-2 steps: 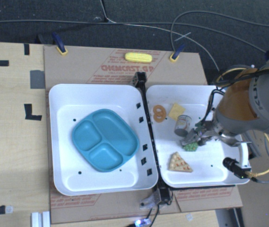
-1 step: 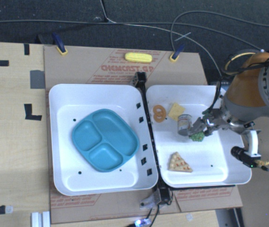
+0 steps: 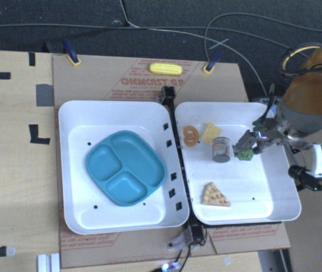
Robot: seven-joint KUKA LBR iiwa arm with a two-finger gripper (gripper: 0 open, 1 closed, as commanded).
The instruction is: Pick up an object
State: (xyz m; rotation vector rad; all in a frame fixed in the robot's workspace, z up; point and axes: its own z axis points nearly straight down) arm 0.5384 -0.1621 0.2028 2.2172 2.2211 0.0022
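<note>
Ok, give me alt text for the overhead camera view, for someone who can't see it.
A robot gripper hangs over the right white bin at a green toy, near a can, pretzel, cheese piece and waffle slice. The left bin holds a blue divided tray.

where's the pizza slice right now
The pizza slice lies in the right bin, near its front edge, below the small can.

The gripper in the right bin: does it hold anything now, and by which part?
It cannot be told. The gripper sits right at a small green object, but the view does not show whether its fingers enclose it.
</note>
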